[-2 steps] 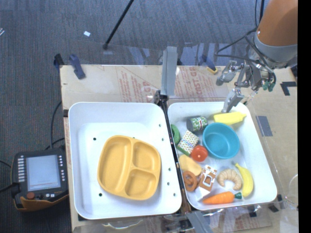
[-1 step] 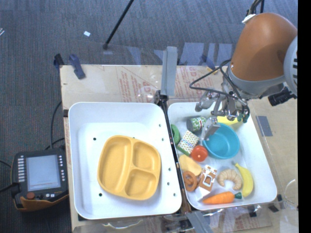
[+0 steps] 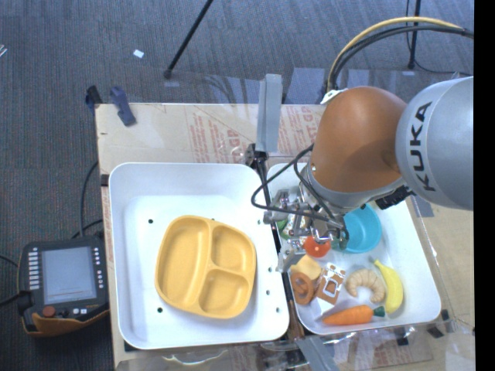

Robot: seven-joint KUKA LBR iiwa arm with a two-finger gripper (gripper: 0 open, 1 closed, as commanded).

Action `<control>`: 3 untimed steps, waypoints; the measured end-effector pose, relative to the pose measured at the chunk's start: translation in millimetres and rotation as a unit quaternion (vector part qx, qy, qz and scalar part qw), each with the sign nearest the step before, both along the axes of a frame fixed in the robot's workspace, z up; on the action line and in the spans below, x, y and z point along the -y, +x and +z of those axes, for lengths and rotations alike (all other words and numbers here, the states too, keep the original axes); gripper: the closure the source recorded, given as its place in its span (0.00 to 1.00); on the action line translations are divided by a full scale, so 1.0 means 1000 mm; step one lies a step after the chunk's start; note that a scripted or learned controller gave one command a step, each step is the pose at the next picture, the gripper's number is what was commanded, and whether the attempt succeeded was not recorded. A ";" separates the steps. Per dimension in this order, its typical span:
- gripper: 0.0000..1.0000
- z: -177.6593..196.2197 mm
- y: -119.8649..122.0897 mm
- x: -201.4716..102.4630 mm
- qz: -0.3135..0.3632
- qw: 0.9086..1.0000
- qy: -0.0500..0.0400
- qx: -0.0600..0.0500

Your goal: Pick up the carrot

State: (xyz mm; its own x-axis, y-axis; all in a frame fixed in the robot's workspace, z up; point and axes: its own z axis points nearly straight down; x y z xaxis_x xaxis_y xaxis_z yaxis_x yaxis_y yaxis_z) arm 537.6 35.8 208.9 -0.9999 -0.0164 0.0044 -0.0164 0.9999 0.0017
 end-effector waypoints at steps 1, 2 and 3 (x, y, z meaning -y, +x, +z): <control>0.00 -0.023 -0.002 -0.041 -0.129 0.992 -0.001 0.000; 0.00 -0.114 0.051 -0.154 -0.138 0.990 0.002 0.007; 1.00 -0.107 0.051 -0.155 -0.135 0.991 0.001 0.008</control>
State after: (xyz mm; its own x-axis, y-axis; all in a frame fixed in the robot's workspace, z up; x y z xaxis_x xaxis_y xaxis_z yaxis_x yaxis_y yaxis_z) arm 588.9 190.7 101.4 -0.9679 0.2511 -0.0106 0.2511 0.9680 0.0050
